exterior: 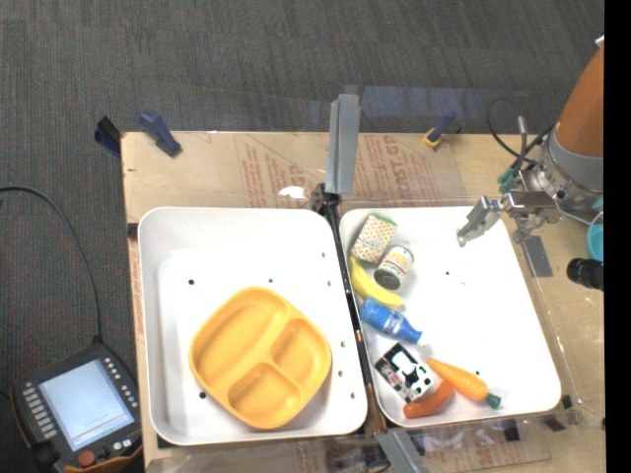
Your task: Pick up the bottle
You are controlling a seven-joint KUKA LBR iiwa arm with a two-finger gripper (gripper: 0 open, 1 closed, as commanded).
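The bottle [389, 320] is small and blue with a white cap, lying on its side near the left wall of the right bin [483, 304]. It rests just below a banana [372, 284]. My gripper [506, 235] hangs over the right bin's upper right corner, well to the right of and behind the bottle. Its fingers [478, 221] are spread open with nothing between them.
Around the bottle lie a tin can [394, 266], a patterned carton [373, 236], a black-and-white box [405, 372], a carrot [464, 381] and a red piece [429, 403]. The left bin [177, 254] holds a yellow divided plate [261, 358]. A teach pendant [74, 407] lies on the floor at lower left.
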